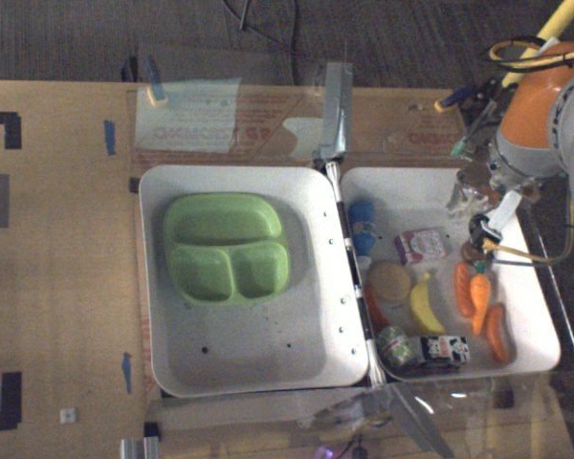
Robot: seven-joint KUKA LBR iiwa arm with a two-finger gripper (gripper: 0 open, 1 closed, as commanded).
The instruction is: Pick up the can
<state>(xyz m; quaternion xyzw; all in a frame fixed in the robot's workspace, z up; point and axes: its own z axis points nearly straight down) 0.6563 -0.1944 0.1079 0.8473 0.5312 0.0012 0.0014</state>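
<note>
The can (394, 346), small with a green label, lies on its side in the front left corner of the right bin (545, 347). It touches a black and white carton (446, 350) on its right. My gripper (467, 197) hangs over the back right part of the same bin, well away from the can and with nothing visibly held. The grey arm with its orange band (543, 113) comes in from the upper right.
The right bin also holds a blue bottle (362, 220), a pink and white packet (419, 246), a round tan piece (392, 280), a banana (424, 305), a carrot (479, 299) and orange pieces (497, 333). A green divided plate (228, 247) lies in the left bin (258, 361).
</note>
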